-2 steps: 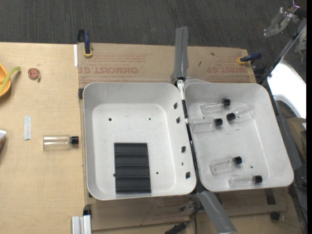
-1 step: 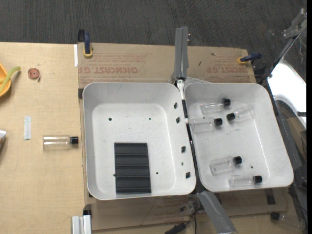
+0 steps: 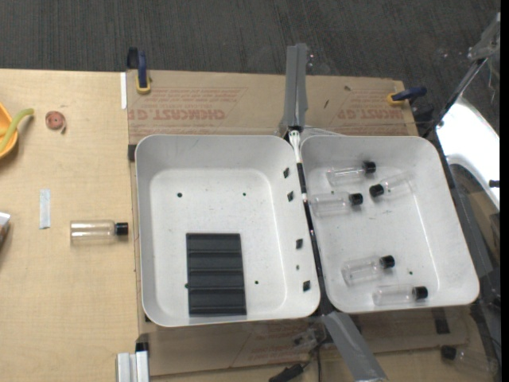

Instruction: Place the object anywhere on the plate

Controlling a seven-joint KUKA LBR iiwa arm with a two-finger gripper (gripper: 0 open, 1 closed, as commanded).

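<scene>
The objects available for placement are five clear vials with black caps, all lying on their sides in the right bin (image 3: 455,205), well apart from the plate (image 3: 215,274) and to its right. We number them by distance from the plate:

- Vial 4 (image 3: 364,270) lies nearest, roughly level with the plate, cap pointing away from it.
- Vial 5 (image 3: 396,295) lies just beyond vial 4, close to the near wall of its bin.
- Vial 3 (image 3: 332,204) lies up and right of the plate, near the wall dividing the bins.
- Vial 2 (image 3: 393,186) lies beyond vial 3; the two caps face each other, close together, and we cannot tell whether they touch.
- Vial 1 (image 3: 348,172) lies farthest up from the plate.

No vial rests on the plate. The plate is a black ribbed rectangle lying flat on the floor of the left bin (image 3: 145,213), near that bin's front wall.

We cannot tell the state of the jaws.

A sixth vial (image 3: 94,229) lies on the wooden bench (image 3: 64,309), left of the plate and outside the bins. Farther up and left of the plate are a white strip (image 3: 44,209), a small round disc (image 3: 54,119) and a yellow-orange item (image 3: 8,130) cut by the edge. A cardboard sheet (image 3: 191,102) lies under both bins, held by two clamps (image 3: 140,68) along its far edge
</scene>
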